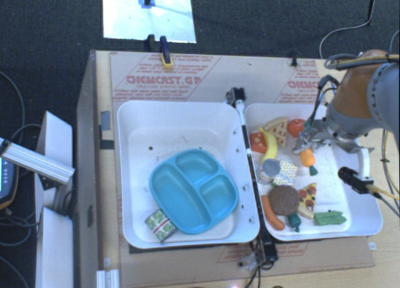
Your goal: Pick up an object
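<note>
A toy carrot lies in the right bin just under the gripper, whose grip I cannot make out, among a banana, pizza slices and a burger patty; the left bin holds a blue divided plate and a small carton

The grey arm reaches in from the right, orange band above the wrist, gripper angled low, fingers too blurred to read
</note>
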Motion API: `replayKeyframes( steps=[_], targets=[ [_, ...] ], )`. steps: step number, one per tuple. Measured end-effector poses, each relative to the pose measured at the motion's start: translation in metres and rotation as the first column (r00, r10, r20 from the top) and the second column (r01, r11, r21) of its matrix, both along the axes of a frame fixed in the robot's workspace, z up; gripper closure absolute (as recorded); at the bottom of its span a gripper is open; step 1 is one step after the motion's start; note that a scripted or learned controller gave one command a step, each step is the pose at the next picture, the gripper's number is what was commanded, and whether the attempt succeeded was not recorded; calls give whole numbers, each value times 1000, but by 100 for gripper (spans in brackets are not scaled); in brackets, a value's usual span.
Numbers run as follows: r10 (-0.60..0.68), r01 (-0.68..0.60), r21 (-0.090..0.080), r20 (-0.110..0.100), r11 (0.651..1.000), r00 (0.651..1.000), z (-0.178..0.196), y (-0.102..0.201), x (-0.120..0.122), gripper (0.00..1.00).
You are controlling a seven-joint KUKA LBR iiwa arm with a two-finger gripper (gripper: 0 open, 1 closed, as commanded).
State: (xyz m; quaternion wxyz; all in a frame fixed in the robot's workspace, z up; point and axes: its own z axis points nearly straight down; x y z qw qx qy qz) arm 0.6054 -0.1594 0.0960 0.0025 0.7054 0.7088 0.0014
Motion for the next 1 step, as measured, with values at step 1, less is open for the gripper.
replayKeyframes(
  steps=[1],
  targets=[
    [0,0,3,-1,1000,1000,90,96,8,100]
  ],
)
